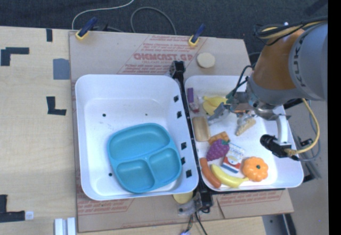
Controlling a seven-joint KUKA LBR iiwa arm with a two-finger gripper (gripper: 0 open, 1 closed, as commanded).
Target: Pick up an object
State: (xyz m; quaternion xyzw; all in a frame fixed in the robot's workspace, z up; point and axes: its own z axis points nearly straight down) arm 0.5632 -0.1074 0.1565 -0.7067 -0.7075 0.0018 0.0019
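Gripper [226, 110] low in right bin [292, 174], near yellow toy [213, 103]; fingers spread, pinching nothing. Pickup not yet done.

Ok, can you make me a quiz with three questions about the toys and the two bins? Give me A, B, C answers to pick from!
1. Where is the blue tray?
A. In the left bin
B. In the right bin
C. On the cardboard outside the bins

2. What colour is the little pumpkin?
A. Green
B. Orange
C. Purple

3. How does the banana lie?
A. Standing upright against the wall
B. Hanging from the claw
C. Flat on the bin floor, next to the pumpkin

Answers:
1. A, because the tray sits on the floor of the left bin.
2. B, because the pumpkin is orange, near the front corner of the right bin.
3. C, because the banana lies flat by the pumpkin, while the claw is farther back, over the other toys.
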